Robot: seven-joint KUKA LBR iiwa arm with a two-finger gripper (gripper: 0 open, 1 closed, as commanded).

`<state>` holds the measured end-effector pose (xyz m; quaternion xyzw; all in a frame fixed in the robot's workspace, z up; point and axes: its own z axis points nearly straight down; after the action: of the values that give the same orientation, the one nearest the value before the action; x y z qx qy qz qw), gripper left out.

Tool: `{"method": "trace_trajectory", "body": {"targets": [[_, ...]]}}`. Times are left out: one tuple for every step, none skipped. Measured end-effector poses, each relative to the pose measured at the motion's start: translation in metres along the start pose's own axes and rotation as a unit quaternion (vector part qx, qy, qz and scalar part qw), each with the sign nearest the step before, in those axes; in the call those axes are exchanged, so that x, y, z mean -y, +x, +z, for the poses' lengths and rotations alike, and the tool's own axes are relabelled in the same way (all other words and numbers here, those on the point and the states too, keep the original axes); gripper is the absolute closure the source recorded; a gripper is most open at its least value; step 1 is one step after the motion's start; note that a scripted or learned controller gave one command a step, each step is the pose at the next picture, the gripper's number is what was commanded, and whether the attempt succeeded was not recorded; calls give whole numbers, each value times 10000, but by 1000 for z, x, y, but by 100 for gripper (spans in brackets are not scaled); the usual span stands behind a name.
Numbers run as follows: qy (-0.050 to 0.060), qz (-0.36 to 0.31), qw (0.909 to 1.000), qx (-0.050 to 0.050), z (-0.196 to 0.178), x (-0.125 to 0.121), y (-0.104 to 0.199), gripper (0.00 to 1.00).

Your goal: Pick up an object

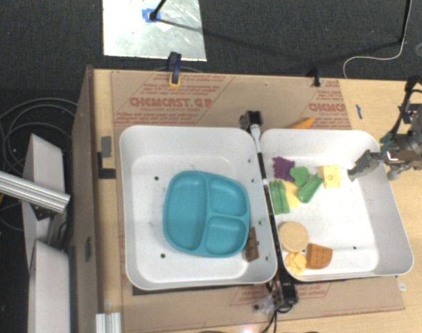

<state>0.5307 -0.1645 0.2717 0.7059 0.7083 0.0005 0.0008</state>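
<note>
Bins are sitting side by side on the surface, which is covered with brown cardboard. The left bin is holding a teal plate with three compartments, lying flat near the middle, and a small brown piece is resting at that bin's near right edge, just beside the plate.

The right bin is carrying a cluster of toy food along its left side. A purple piece is lying farthest, with green pieces just near and right of it, and a yellow block is touching the green ones on their right. A light green piece is lying against the divider. Nearer, a tan disc is sitting above an orange waffle and a yellow-orange piece.

The pincer is reaching in from the right over the far right part of the right bin, close to the yellow block but apart from it. Whether it is spread or closed, I cannot tell; nothing is visibly held in it.
</note>
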Motion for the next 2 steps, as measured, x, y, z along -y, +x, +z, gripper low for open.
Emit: {"method": "trace_trajectory", "body": {"targets": [[22,4,10000,-10,157,-16,9,0],[-40,-38,10000,0,146,-97,57,0]]}}
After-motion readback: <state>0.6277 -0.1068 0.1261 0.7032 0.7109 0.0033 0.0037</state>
